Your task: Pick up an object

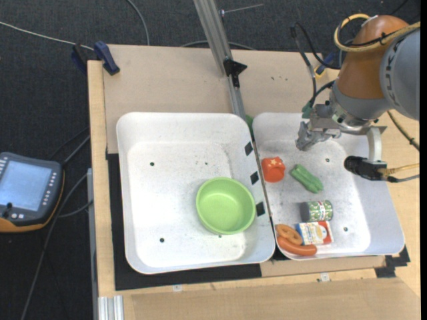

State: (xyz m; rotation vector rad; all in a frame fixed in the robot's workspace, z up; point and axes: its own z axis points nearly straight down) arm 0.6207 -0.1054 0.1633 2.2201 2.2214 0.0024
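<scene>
Here the gripper (305, 141) hangs over the right bin (360, 242), near its far edge, and nothing sits between its fingers; whether they are spread or pressed together cannot be told. Nearer the camera than the gripper lie a red tomato-like toy (273, 169) and a green pepper (306, 178), then a small can (317, 211), a carton (315, 233) and a hot dog (292, 241). A green bowl (225, 206) rests in the left bin (143, 199).
</scene>
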